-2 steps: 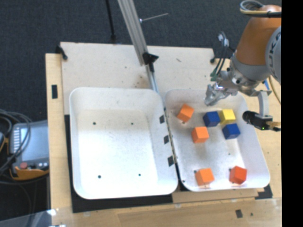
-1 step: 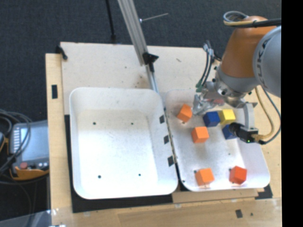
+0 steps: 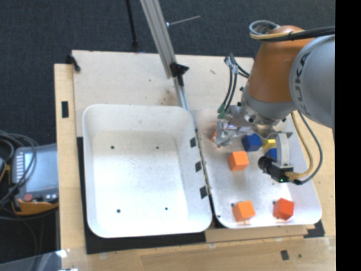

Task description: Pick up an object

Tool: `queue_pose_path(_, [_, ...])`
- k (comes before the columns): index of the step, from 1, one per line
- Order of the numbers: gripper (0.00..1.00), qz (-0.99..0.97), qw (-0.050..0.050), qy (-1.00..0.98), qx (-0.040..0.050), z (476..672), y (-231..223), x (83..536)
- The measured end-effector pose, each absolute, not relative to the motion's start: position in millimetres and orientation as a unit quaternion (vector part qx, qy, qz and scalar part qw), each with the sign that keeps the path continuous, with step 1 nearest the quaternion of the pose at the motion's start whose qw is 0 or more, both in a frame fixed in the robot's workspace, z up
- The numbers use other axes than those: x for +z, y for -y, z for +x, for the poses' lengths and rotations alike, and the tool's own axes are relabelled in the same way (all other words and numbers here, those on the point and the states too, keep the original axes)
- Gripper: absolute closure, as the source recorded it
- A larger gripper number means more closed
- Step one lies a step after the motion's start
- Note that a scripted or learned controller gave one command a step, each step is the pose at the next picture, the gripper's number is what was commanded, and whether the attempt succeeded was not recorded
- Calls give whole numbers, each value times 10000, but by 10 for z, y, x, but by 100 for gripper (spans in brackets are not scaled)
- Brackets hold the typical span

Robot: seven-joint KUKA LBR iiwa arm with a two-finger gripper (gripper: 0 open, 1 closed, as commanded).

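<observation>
Two-finger gripper [image 3: 225, 133], grip state indeterminate, lowered at right-centre over the right white bin [image 3: 302, 219] toward the orange foam cube [image 3: 238, 160].

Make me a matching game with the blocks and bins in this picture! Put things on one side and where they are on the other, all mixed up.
Things:
1. blue block
2. red-orange block
3. left bin
4. gripper

Places:
A. near the right bin's front right corner
B. low at the back of the right bin, by the divide between the bins
C. under the arm's wrist
D. beside the grey screen box

Pairs: 1-C, 2-A, 3-D, 4-B
</observation>
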State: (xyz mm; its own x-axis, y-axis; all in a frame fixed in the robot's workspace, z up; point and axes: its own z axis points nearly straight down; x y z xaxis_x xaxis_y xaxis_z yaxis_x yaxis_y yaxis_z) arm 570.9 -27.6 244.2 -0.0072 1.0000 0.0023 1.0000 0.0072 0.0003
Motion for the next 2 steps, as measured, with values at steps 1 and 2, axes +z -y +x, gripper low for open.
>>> queue_pose_path(1, [100,-7042,8,7100,-9,5564,-213,2506])
queue_pose_path(2, [100,-7043,10,7099,-2,5248,-715,2508])
